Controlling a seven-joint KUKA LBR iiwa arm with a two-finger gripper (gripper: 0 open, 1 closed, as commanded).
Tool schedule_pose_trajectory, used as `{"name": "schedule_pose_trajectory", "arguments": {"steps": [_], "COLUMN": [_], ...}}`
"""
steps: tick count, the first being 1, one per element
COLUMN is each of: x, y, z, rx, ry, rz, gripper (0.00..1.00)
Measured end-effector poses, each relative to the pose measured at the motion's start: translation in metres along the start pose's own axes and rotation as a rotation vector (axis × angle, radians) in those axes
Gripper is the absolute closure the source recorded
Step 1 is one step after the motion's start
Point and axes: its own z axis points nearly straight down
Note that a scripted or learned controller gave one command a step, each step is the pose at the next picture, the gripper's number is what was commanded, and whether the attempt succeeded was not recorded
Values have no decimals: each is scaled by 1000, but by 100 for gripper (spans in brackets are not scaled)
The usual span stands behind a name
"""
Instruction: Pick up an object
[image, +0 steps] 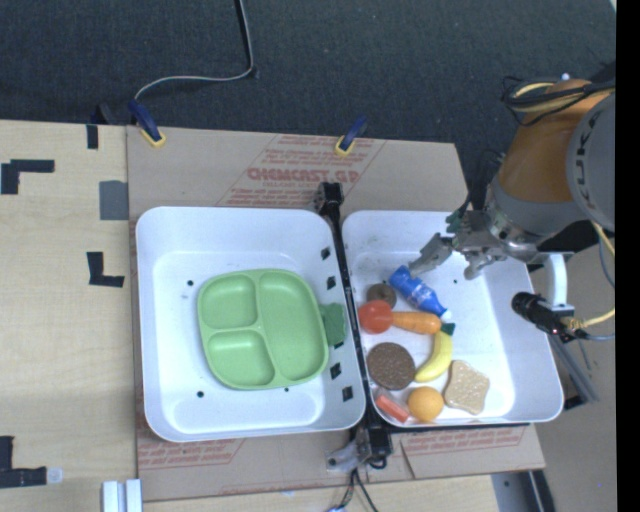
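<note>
The right bin (520, 330) holds several toy foods. A blue bottle (417, 290) lies near its middle, with a brown lump (380, 294) and a red tomato (375, 316) to its left. Below them are a carrot (416, 322), a banana (436, 357), a dark round patty (390, 365), an orange (425, 403) and a bread slice (466, 387). My gripper (453, 259) hangs over the bin's upper part, just above and right of the blue bottle. It is open, its fingers (430, 253) spread, and nothing is between them.
The left bin (160, 300) carries a green divided plate (262, 327). A black divider (340, 290) runs between the bins. The arm's orange band (540, 150) and grey wrist come in from the right, above the right bin's far corner.
</note>
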Motion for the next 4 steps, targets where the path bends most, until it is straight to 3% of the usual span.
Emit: {"name": "schedule_pose_trajectory", "arguments": {"steps": [1,2,3,4], "x": [-17,-11,-12,50], "y": [-55,-76,-76,-46], "z": [116,115,105,17], "rx": [-2,-10,-9,-2], "ry": [0,-4,-5,0], "rz": [1,1,2,-1], "gripper": [0,0,100,100]}}
